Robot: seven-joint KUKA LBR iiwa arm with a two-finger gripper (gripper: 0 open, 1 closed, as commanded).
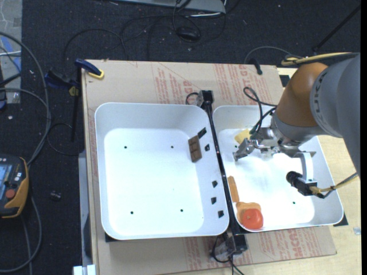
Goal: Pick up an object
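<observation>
In the right bin (pixel 321 171), my gripper (pixel 245 149) hangs low over the upper left part, on the grey arm with its orange band (pixel 301 99). A small yellow object (pixel 242 135) lies just beyond the gripper, touching or nearly touching it. At the bin's front left corner sits a red-orange round object (pixel 250 217) with a tan stick-like piece (pixel 232 188) running up along the left wall. A brown block (pixel 195 148) leans by the right wall of the left bin (pixel 114 125).
A black fitting with a cable (pixel 299 181) hangs from the arm over the right bin's middle. The divider between the bins carries black clips (pixel 215 183). Cables and a yellow-blue clamp (pixel 89 68) lie off the cardboard at the back left.
</observation>
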